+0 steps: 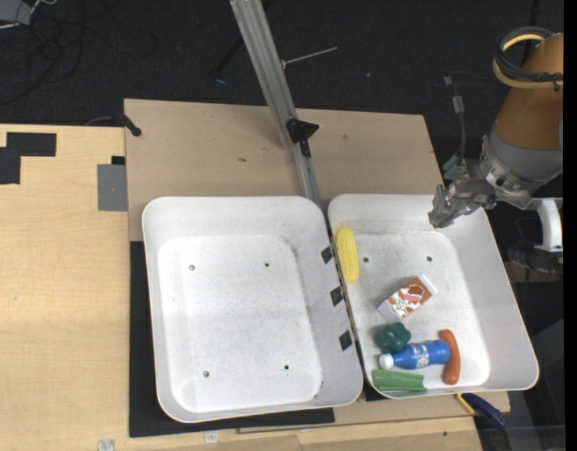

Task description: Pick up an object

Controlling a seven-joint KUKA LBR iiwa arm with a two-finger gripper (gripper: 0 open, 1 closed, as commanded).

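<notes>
Nearest the camera, the front corner of the right bin (514,369) holds a cluster: a green pod-shaped item (398,381) lying flat along the front wall, a blue and white bottle (418,354) on its side just behind it, an orange-red sausage-shaped piece (449,356) touching the bottle's right end. A dark green round thing (395,335) sits just beside the bottle's white cap end. A little further back, a small red and white carton (408,298) lies tilted, apart from the cluster. A yellow corn cob (347,255) lies lengthwise against the right bin's left wall, near the divide between bins. Left bin (166,252) sits side by side with it on the counter (204,148), black clips along the shared edge. Further back, the jaws (443,213) hang at the right bin's far right rim, well apart from all items; nothing seen between them, cannot tell how far open. Grey arm (528,111) with orange band rises behind at right. A metal rail (270,73) slants across the counter's far side. Light wood surface (54,280) at left.
</notes>
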